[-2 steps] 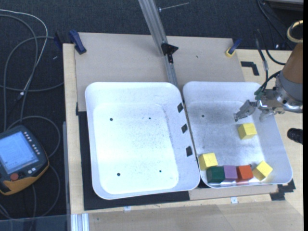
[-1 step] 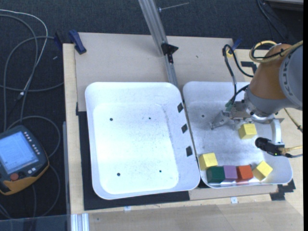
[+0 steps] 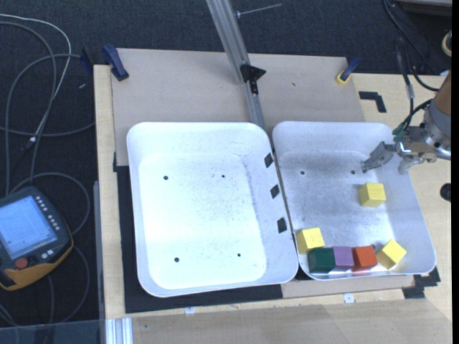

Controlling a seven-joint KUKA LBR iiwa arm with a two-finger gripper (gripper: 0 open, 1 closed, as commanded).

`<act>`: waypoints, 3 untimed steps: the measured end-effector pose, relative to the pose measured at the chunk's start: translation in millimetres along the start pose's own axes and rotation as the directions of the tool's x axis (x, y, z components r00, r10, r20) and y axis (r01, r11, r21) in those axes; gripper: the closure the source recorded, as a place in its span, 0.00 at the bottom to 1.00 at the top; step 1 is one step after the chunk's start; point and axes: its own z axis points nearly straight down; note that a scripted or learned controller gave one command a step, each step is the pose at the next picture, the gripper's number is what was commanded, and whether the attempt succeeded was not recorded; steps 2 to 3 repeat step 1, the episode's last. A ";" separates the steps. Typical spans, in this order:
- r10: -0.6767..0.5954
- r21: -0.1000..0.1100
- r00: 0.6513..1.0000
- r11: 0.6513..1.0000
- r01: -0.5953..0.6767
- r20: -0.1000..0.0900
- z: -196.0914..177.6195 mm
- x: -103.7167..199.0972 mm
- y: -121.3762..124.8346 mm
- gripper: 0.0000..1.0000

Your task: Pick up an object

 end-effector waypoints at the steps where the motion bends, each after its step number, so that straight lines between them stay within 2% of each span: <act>1: -0.002 0.022 1.000 1.000 0.002 -0.012 98.4 19.1 -62.9 0.00; 3: -0.002 0.022 1.000 1.000 0.002 -0.012 98.4 19.1 -62.9 0.00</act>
